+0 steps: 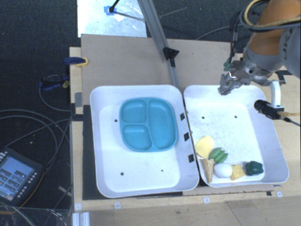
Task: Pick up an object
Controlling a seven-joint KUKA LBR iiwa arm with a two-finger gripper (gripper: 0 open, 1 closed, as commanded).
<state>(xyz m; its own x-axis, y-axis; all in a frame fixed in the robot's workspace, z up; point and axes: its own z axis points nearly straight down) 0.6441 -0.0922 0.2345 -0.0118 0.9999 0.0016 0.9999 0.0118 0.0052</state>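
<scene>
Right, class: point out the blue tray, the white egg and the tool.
blue tray (148,125): camera view, centre divider.
white egg (223,170): camera view, its middle.
tool (227,87): camera view, between fingertips.

The light is bright, even and cool, coming from overhead. Both white bins (141,173) are nearly washed out, their rims glaring against the tan bench (122,60). A pale patch of floor (101,11) at the top is blown out. Shadows are soft and short. The picture is slightly grainy and soft throughout, with the dark floor at left murky.

No legible text anywhere, seemingly.
</scene>
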